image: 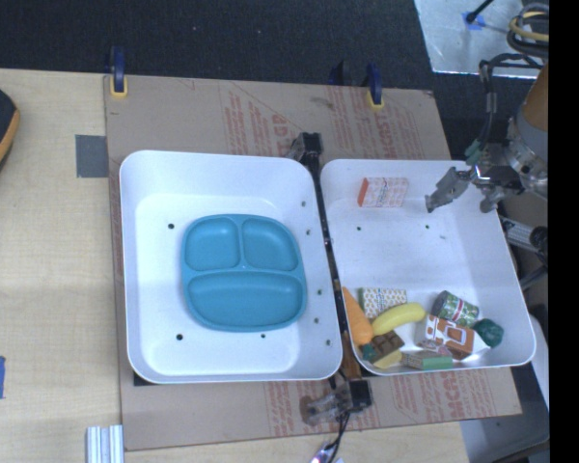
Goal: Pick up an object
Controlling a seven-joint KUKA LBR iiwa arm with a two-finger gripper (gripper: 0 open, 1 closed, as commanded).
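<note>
STAGE: approach, nothing lifted | TOOL: my gripper (460, 187) hangs over right bin (434, 244), fingers apart, nothing between them | TARGET: small box (382, 192) just left of me; food pile (420, 328) well below | LEFT: descend, clamp, lift

Arm enters from right — tool (455, 187) raised, angled leftward.

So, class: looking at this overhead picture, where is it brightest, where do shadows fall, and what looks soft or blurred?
In the camera view, the left bin is evenly bright, with a soft shadow under the blue plate; the floor at the top is dark; the gripper and the small items in the right bin look soft, their labels unreadable.
</note>
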